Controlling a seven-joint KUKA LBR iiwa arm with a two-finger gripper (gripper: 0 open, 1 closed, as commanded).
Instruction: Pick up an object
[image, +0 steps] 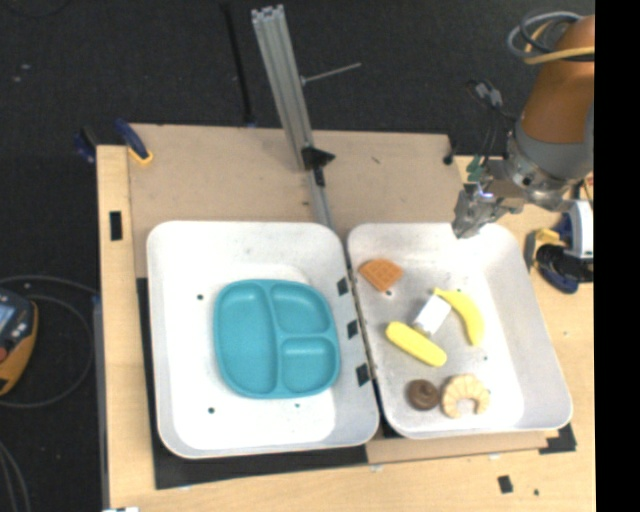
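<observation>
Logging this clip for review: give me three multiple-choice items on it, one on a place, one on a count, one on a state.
1. Where is the teal tray?
A. left bin
B. right bin
C. bare bench

2. How many yellow items lie in the right bin?
A. none
B. two
C. five

3. Where is the claw?
A. above the right bin's far edge
B. pressed on the tray
C. over the left bin

Key: 1 A, the tray sits in the left bin; 2 B, a banana and a yellow cylinder; 3 A, it hangs there, clear of the items.

Tan bench (230, 170) carries two white bins side by side: right bin (520, 300) just below the gripper (468, 226), left bin (180, 300) farther to its left.
</observation>
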